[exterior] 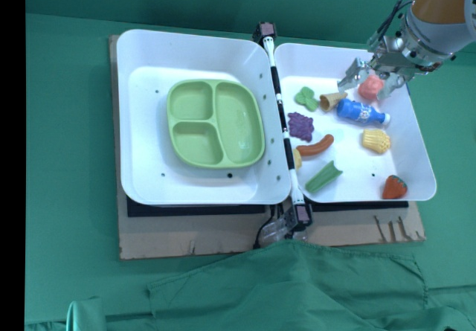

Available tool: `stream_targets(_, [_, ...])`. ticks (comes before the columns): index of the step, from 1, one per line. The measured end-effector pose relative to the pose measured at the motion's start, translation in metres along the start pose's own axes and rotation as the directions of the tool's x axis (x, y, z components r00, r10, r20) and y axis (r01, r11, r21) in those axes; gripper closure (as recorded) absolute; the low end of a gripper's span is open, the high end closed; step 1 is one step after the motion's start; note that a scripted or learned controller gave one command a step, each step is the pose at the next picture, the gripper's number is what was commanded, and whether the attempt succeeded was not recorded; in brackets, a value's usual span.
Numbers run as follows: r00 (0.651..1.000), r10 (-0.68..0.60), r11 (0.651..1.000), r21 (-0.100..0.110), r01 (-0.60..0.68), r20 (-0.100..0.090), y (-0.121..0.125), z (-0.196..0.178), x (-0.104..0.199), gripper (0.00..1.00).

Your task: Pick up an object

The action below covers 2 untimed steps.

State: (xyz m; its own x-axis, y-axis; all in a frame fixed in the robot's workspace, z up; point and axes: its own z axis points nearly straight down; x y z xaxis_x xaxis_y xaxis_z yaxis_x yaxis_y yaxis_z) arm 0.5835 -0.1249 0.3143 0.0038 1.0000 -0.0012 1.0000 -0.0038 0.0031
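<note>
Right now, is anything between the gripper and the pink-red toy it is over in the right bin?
Nothing visible. The gripper sits right at the pink-red toy, its fingers on either side of it. The blue bottle lies just below the toy and the ice-cream cone to its left, both close by.

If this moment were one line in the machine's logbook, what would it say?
tool over right bin, fingers spread | pink toy between them, not lifted | blue bottle beside | green plate in left bin
</note>
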Motion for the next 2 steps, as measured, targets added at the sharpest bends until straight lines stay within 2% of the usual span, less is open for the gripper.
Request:
stream_targets(1, [1.0,0.002,1.0,0.009,-0.002,-0.001,0.012,0.102,-0.015,0.0])
stream_targets(2, [1.0,0.001,1.0,-0.002,-0.001,-0.002,0.044,0.131,-0.053,0.0])
